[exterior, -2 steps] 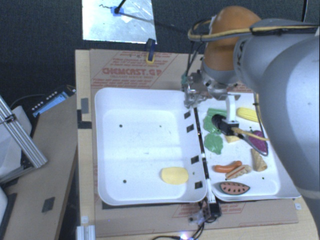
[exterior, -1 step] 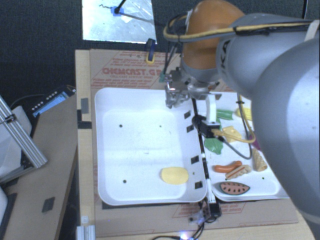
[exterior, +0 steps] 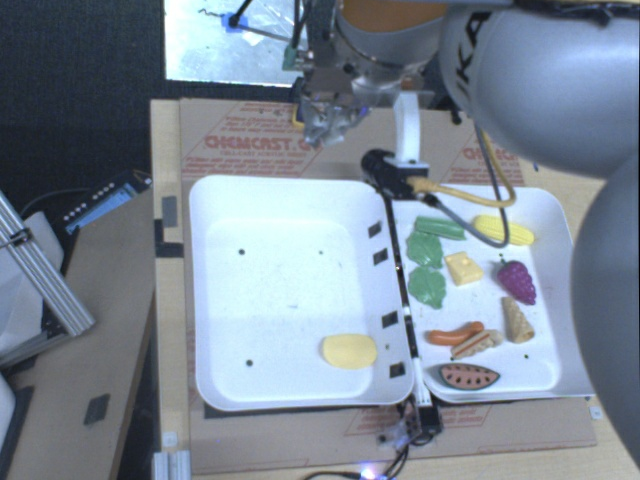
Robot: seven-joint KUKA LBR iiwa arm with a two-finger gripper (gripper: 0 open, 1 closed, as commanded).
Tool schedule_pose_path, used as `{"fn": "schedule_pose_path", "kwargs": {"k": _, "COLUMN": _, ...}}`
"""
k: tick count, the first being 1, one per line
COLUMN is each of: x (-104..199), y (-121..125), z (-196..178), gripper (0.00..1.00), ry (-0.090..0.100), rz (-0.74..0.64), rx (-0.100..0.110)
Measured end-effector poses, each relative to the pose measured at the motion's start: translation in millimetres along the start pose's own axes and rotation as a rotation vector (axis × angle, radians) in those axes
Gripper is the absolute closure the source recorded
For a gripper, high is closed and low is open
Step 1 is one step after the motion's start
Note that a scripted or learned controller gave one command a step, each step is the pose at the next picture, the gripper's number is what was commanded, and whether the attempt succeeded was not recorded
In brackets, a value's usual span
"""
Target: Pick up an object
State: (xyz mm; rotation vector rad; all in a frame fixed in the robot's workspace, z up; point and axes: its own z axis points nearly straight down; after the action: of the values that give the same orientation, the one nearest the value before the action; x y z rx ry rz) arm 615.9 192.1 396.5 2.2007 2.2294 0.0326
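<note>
Grey arm with orange band (exterior: 400, 13) hanging high at twelve o'clock, metal two-finger gripper (exterior: 325, 126) poised over the printed cardboard behind the left shallow white bin (exterior: 230, 218), above no object. Impossible to tell whether the claw is spread or pinched; nothing visible in it.

Candidates for picking: flat pale-yellow oval piece (exterior: 349, 350) alone at five o'clock in the left bin. In the right shallow white bin (exterior: 555, 368): green pea-pod shape (exterior: 439, 228) and yellow corn cob (exterior: 503, 231) toward twelve, two green leafy pieces (exterior: 426, 268) below, yellow cheese wedge (exterior: 462, 268) at centre, purple grape bunch (exterior: 517, 281) at three, tan cone (exterior: 517, 320) beneath, orange-red sausage (exterior: 455, 334) and watermelon slice (exterior: 468, 376) toward six.

Likely risks:
- Closing on thin flat toys and sliding off, especially the yellow oval.
- Nudging neighbours in the crowded right bin, catching two at once.
- Striking the black clips on the divider (exterior: 395, 268) between bins when descending beside it.
- Snagging the yellow cable (exterior: 470, 200) draped at the right bin's twelve o'clock rim.
</note>
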Motion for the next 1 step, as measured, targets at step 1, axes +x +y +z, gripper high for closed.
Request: {"fn": "schedule_pose_path", "kwargs": {"k": 1, "x": 44.7, "y": 37.4, "z": -59.0, "gripper": 1.00, "ry": -0.004, "rz": 0.005, "rx": 0.009}}
